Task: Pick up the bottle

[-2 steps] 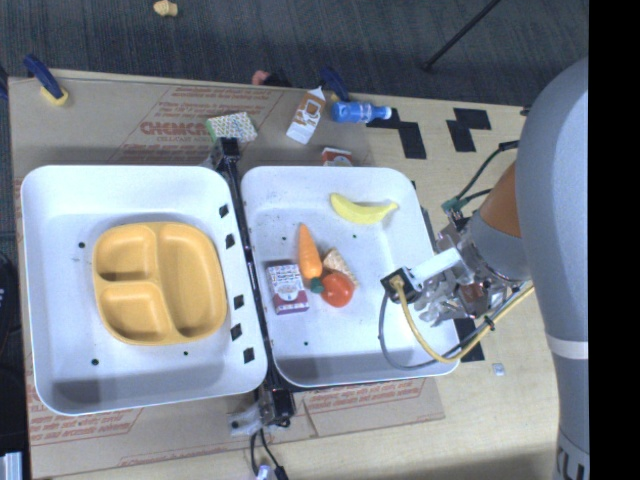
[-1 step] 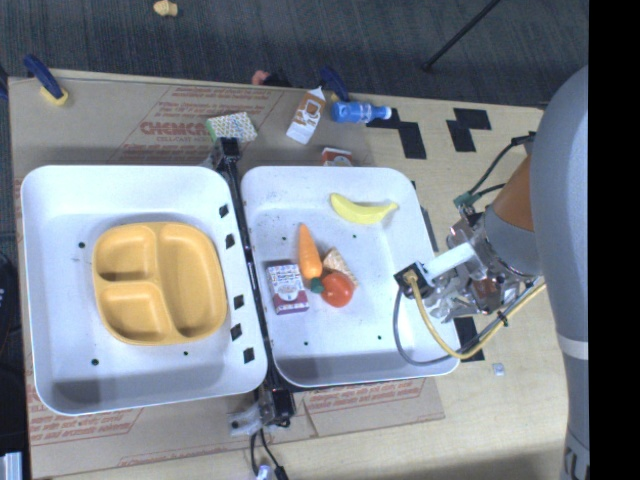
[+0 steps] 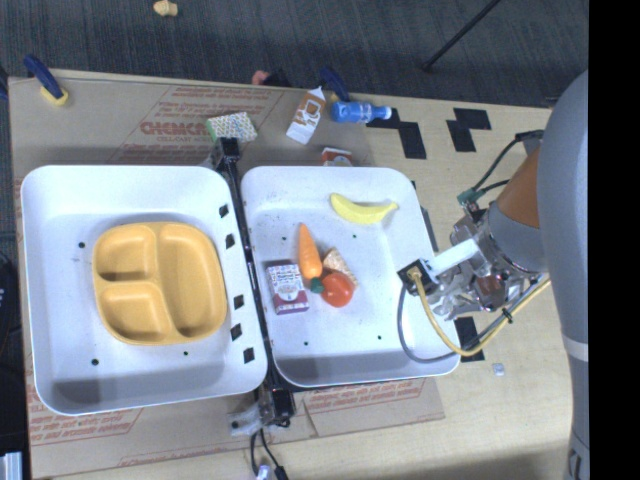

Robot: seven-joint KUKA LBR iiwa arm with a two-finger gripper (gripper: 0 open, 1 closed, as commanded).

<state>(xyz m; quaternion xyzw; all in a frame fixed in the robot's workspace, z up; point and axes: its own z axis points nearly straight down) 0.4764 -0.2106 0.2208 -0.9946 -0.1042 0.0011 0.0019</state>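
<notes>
From above, the bottle (image 3: pixel 360 112) lies on its side on the bench (image 3: pixel 520 408), outside both bins, just beyond the far rim of the right bin (image 3: pixel 350 353). It is blue with a paler cap end, and its long axis runs roughly left to right across the view, the cap end pointing right toward a black mark on the bench top. Just to its left a small carton (image 3: pixel 306 116) lies tilted, and further left sits a patterned packet (image 3: pixel 232 125). The gripper (image 3: pixel 440 286) hangs over the right rim of the right bin, well apart from the bottle; whether its fingers are open or closed cannot be told, since cables and the wrist housing clutter that spot. A yellow cable loops from the wrist down over the bin's right edge. Inside the right bin lie a banana (image 3: pixel 362 208) near the far right corner, a carrot (image 3: pixel 310 252) pointing toward the far rim, a tomato (image 3: pixel 337 289) touching the carrot's near end, and a small red and white box (image 3: pixel 287 287) just left of them. The left bin (image 3: pixel 60 368) holds a yellow divided tray (image 3: pixel 160 280) with three compartments. Both bins rest on flattened printed cardboard laid over the pale wooden bench. Beyond the bench is dark carpeted floor, with a small yellow scrap (image 3: pixel 165 8) on it and a thin dark pole crossing the far right corner.
</notes>
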